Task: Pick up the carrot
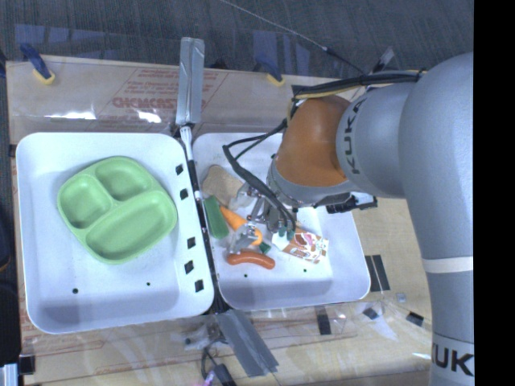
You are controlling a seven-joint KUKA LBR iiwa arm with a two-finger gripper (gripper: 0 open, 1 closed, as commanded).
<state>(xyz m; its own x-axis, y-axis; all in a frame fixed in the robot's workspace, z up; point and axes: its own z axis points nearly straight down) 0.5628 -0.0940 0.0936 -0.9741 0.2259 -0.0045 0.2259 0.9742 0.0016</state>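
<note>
The carrot (232, 215) is a small orange piece lying in the right bin (346, 272), near its left wall. My gripper (259, 222) hangs low over the bin, right beside the carrot's right end, under the orange wrist band. The metal of the gripper partly hides the carrot's right end. I cannot see whether the carrot is held.
A green vegetable (215, 219) lies just left of the carrot. A tan bread piece (222, 182) sits behind it, a red sausage (250, 259) in front, and a printed packet (306, 247) to the right. The left bin (48, 296) holds a green divided plate (117, 207).
</note>
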